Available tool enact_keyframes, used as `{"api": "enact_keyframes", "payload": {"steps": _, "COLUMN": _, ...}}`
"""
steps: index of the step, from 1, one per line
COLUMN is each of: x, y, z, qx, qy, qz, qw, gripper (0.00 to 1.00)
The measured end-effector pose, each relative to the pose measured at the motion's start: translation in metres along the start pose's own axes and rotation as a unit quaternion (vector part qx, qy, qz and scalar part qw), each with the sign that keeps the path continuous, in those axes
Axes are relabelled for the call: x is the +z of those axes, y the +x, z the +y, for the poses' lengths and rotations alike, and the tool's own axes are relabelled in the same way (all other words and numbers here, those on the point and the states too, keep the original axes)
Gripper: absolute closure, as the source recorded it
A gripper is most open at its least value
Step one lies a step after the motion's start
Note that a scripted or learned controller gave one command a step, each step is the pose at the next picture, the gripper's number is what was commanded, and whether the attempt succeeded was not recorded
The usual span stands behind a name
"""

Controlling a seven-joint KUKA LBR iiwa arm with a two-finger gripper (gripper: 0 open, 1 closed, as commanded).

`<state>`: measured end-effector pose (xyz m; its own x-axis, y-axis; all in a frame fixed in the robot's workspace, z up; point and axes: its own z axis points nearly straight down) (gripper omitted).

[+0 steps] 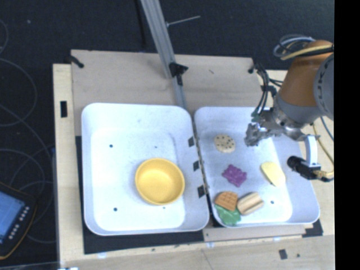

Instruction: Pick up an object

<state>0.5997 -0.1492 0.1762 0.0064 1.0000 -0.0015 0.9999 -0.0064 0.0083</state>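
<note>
In the right bin [214,120] lie a round speckled cookie [224,143], a purple block [234,175], a pale yellow wedge [273,173], a tan bread roll [250,202], a brown waffle [226,199] and a green piece [229,216] under it. A yellow bowl [160,180] sits in the left bin [112,122]. My gripper [253,136] hangs over the upper right of the right bin, to the right of the cookie, with nothing seen between its fingers.
A metal pole [160,32] slants down from the top toward the gap between the bins. Cables [264,89] and a black-and-white fitting [306,165] hang off the arm by the right bin's edge. A tablet [11,218] lies at lower left.
</note>
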Motion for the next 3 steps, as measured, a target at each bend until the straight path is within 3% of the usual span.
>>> {"api": "enact_keyframes", "payload": {"steps": 2, "x": -0.111, "y": 0.011, "z": -0.003, "qx": -0.006, "qy": 0.000, "qz": 0.000, "qw": 1.0000, "gripper": 1.00}}
{"api": "enact_keyframes", "payload": {"steps": 3, "x": -0.095, "y": 0.056, "z": 0.001, "qx": -0.006, "qy": 0.004, "qz": 0.000, "qw": 1.0000, "gripper": 1.00}}
